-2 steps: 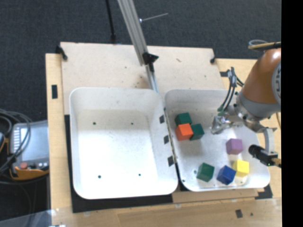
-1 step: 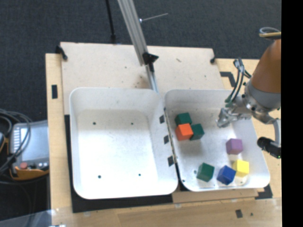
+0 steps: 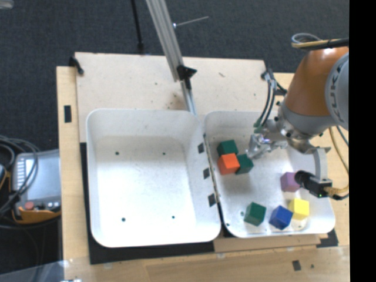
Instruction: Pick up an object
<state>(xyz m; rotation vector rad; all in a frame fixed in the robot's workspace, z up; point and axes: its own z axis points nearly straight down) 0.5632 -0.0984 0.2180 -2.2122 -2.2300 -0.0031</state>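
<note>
In the right bin [image 3: 235, 125] lie several small blocks. An orange block [image 3: 228, 163] sits against a dark green block [image 3: 227, 148] at the bin's left side, with another green block [image 3: 245, 165] just to its right. My gripper [image 3: 257, 148] hangs low over the bin, right beside that green block and close to the orange one. Nothing shows between its fingers. Farther forward lie a green block [image 3: 255, 213], a blue block [image 3: 281, 217], a yellow block [image 3: 300, 207] and a purple block [image 3: 288, 181].
The left bin [image 3: 100, 157] stands next to the right one, their walls meeting mid-bench. A slanted metal rail [image 3: 167, 34] rises behind the bins. The arm's orange band [image 3: 314, 81] looms over the right bin's far corner. A pendant [image 3: 35, 184] lies off the bench at left.
</note>
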